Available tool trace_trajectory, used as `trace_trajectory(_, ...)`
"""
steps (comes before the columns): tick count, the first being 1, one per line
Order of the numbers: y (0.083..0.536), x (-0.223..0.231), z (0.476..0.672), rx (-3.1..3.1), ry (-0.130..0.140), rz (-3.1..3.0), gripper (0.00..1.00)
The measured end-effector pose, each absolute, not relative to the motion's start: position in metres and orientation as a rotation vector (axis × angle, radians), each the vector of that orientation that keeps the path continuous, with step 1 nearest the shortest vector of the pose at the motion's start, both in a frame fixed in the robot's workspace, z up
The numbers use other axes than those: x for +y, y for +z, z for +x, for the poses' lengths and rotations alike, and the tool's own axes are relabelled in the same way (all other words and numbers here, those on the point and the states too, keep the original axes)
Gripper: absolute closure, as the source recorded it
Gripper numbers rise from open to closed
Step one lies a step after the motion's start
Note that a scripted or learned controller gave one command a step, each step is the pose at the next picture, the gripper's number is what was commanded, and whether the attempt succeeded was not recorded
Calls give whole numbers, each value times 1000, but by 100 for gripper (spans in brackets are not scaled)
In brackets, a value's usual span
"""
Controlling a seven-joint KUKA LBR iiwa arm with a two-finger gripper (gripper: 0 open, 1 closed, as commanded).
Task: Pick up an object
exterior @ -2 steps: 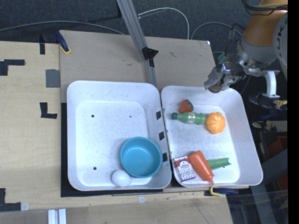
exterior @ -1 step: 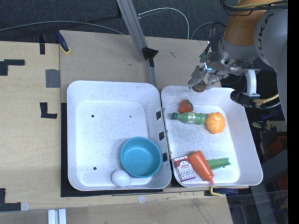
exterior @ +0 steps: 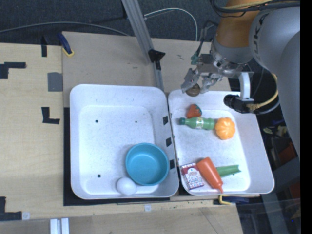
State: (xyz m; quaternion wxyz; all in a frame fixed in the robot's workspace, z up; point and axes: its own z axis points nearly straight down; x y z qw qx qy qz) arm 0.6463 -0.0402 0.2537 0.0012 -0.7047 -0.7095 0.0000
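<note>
A small brown object sits pinched between the fingers of the gripper, held above the right bin's rim at about 11 o'clock. Below it in that bin lie a strawberry, a green bottle and an orange at 3 o'clock of the bottle. Toward 6 o'clock lie a carrot and a red carton. The left bin holds a blue bowl and a white ball.

White speckled bins hold a blue bowl, white ball, green bottle, orange pumpkin and orange carrot.
</note>
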Motion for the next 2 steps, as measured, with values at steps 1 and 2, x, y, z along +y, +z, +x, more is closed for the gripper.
trace_trajectory(1,247,23,643,-2228,1,-2211,100)
trace_trajectory(2,238,72,623,-2225,4,-2213,100)
